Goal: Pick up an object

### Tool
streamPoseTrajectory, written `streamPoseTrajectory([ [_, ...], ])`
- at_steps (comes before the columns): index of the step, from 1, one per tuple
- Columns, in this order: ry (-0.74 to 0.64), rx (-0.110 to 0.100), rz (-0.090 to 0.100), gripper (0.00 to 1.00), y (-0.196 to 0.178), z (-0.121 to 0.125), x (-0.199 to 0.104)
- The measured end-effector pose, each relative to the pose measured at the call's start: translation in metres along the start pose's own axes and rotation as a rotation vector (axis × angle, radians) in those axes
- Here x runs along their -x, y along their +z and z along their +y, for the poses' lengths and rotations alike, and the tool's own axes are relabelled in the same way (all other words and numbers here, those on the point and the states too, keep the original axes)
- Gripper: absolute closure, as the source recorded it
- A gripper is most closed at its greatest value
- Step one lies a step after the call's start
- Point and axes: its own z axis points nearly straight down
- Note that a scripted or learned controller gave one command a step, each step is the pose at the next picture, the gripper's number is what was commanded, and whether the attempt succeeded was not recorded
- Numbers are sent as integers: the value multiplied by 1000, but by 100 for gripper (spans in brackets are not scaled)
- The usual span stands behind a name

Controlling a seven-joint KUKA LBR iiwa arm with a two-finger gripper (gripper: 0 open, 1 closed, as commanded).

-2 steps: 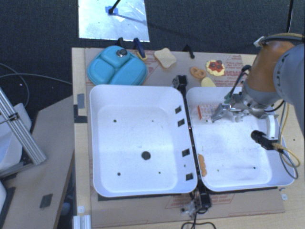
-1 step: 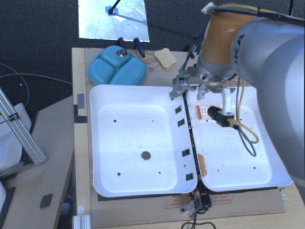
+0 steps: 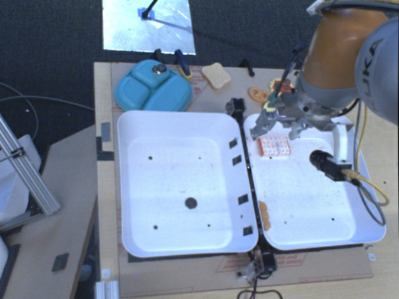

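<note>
Camera view: pincer [image 3: 272,124] above red-patterned packet [image 3: 274,146], right bin [image 3: 324,232].

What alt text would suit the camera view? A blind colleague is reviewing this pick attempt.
The grey, orange-banded arm hangs over the right bin, its gripper just above a red-patterned white packet. A small orange piece lies by the divider; the left bin holds a dark disc.

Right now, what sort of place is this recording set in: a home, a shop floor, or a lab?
Most likely a robotics lab bench set up for grasping trials. Two shallow white bins sit side by side on a board, a KUKA arm reaches over them, and loose cables trail beside the right bin.
</note>
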Motion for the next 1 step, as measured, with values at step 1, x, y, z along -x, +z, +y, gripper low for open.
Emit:
streamPoseTrajectory([
  [1, -5, -11, 0, 0, 100, 2, -26],
])
